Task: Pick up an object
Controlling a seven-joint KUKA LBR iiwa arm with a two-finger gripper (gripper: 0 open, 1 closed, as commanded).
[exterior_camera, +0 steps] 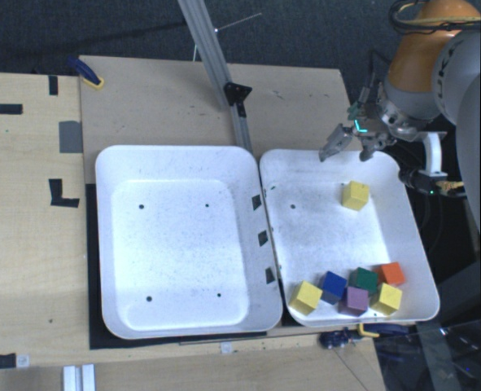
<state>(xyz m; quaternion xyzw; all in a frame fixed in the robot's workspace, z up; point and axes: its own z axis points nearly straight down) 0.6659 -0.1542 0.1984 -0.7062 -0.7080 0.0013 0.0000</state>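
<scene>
Wooden bench (167, 96) was seen carrying two white bins; the left bin (175, 243) lay well apart from the gripper (350, 147). Fingers were spread, nothing between them, over the right bin (305, 218) at its far edge. A yellow cube (355, 195) was noted just below the gripper, alone. More cubes (350, 290) were clustered far below. The lone block was judged light, rigid; opposite flat faces should be pinched.

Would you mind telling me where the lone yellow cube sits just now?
The lone yellow cube lies in the upper part of the right-hand white bin, just below the gripper and apart from the cluster of coloured cubes along the bin's lower edge.
</scene>
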